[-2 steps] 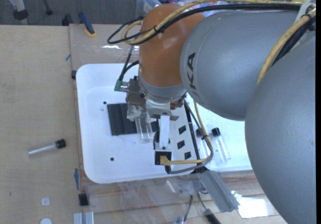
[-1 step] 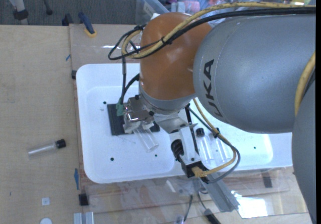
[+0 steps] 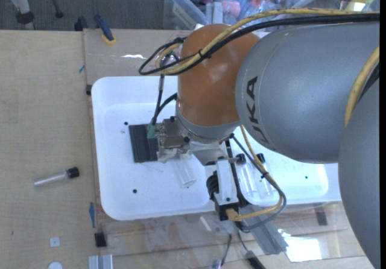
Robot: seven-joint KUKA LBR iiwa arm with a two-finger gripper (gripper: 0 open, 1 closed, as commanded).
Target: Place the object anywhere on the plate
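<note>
Glossy white bin [image 3: 114,141] under bulbous orange wrist [image 3: 208,81]

The arm [image 3: 301,81] is a fat grey cylinder with dark "KUKA" lettering [image 3: 252,111] on its side. An orange domed band [image 3: 211,75] caps it toward the wrist. Yellow and black cables [image 3: 181,60] loop over the band. Below the band sit a metal wrist block [image 3: 172,135] and a white bracket [image 3: 226,186].
</note>
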